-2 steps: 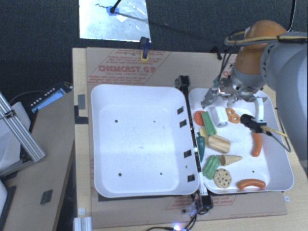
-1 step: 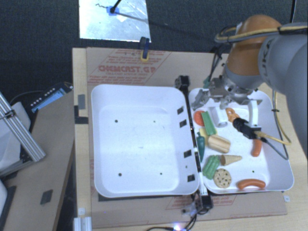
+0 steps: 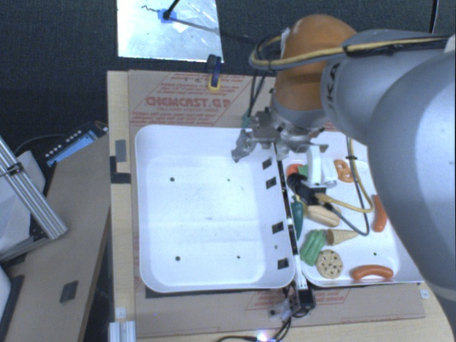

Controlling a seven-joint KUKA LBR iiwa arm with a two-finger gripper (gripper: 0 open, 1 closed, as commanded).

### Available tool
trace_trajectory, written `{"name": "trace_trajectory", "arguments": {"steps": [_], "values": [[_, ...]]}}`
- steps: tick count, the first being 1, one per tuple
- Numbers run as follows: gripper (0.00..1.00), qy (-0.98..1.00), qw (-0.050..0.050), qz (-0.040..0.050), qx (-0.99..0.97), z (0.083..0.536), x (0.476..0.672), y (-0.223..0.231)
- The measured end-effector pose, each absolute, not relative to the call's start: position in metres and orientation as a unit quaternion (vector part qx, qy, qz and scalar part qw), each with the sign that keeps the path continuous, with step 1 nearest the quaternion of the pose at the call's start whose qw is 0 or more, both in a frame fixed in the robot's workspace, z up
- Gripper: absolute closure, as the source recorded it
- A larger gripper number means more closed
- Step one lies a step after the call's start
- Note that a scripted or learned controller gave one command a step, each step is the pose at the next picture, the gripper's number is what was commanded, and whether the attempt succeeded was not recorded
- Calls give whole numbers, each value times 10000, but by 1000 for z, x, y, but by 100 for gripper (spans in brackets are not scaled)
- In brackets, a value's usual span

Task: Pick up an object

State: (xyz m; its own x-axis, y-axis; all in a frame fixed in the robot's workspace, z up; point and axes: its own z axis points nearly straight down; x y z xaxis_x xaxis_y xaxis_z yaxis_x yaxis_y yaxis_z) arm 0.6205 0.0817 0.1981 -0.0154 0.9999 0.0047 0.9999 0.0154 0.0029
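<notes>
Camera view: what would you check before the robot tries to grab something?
1. Things to grab are there: ok. A cookie, a cone and a sausage lie in the right bin.
2. Gripper above one of them: not ok. The gripper hangs over the far right corner of the left bin.
3. Whole right bin in sight: not ok. The arm covers part of it.
4. Cookie apart from the green pickle: cannot tell. They lie very close.

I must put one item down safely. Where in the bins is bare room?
The left bin is bare from its left wall to the middle divider. The right bin is crowded: cookie, cone, green toy and orange sausage lie close together.
</notes>
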Motion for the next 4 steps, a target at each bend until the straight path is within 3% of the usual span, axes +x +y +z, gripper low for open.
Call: {"name": "trace_trajectory", "arguments": {"steps": [1, 2, 3, 4], "values": [[100, -7090, -7, -21, -7052, 209, 622, 73], [100, -7094, -63, -90, -7047, 463, 611, 93], [100, -7090, -23, -20, -7052, 462, 671, 98], [100, -7101, 1, -23, -7041, 474, 570, 120]]}}
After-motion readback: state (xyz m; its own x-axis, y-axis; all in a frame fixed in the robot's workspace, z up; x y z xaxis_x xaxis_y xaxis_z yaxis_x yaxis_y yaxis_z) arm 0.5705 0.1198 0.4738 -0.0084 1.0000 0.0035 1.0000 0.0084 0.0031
